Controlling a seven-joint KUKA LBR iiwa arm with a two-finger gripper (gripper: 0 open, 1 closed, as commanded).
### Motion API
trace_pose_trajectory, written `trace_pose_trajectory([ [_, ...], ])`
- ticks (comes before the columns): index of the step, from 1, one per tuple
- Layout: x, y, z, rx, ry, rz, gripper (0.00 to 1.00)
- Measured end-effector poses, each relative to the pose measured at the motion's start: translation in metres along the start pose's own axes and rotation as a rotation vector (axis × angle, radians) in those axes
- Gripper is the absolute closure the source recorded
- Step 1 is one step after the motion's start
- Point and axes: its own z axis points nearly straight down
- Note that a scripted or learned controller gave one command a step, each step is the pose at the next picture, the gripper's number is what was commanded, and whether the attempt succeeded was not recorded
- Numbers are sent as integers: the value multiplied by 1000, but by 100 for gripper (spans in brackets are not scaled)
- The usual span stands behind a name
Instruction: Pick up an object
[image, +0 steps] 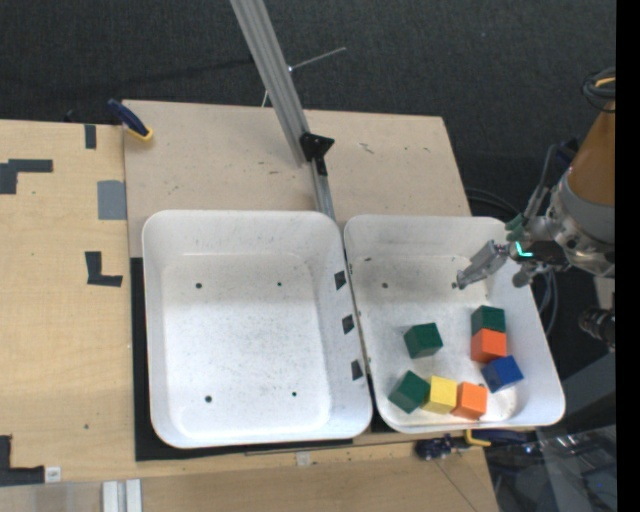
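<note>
Seven small blocks lie in the right bin (400, 240), all in its near half: a dark green cube (423, 339) alone toward the middle, a column by the right wall of green block (488, 319), orange block (489, 344) and blue block (502, 372), and a row along the near rim of green cube (409, 390), yellow block (441, 393) and orange cube (470, 399). All are roughly cubic, so none shows a clear long axis; the lone green cube sits turned slightly against the bin walls. Nothing crowds it — its neighbours stand apart. The gripper (478, 268) reaches over the right bin's far right part, above the column, holding nothing; whether it is spread or closed I cannot tell. The left bin (240, 225) shows only dark specks.
</note>
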Motion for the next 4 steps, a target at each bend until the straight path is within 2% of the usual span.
trace_pose_trajectory([
  [1, 0, 1, -2, -3, -1, -2, 0],
  [3, -5, 6, 94, 2, 0, 0, 0],
  [4, -8, -3, 155, 4, 0, 0, 0],
])
